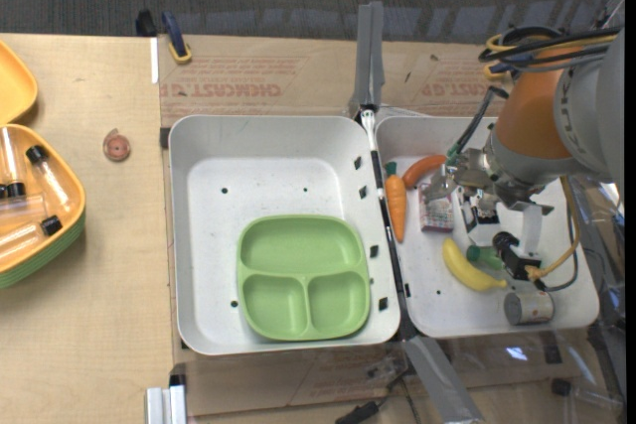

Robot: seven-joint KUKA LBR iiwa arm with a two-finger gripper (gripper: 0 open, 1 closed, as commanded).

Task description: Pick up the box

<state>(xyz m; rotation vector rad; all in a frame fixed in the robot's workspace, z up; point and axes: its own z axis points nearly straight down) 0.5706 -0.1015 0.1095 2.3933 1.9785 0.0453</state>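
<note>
The box (435,210) is small and pinkish-white with printed sides. It lies in the right bin (429,305), just right of the carrot. My gripper (465,198) hangs low over this bin, right beside the box's right edge. Its dark body hides part of the bin floor there. The view does not show the box held by the gripper.
An orange carrot (396,204) lies along the right bin's left wall, and a red-orange piece (425,168) sits behind the box. A banana (471,269), a small green item (485,255) and a grey can (528,307) lie near the front. The left bin (199,213) holds a green divided plate (303,275).
</note>
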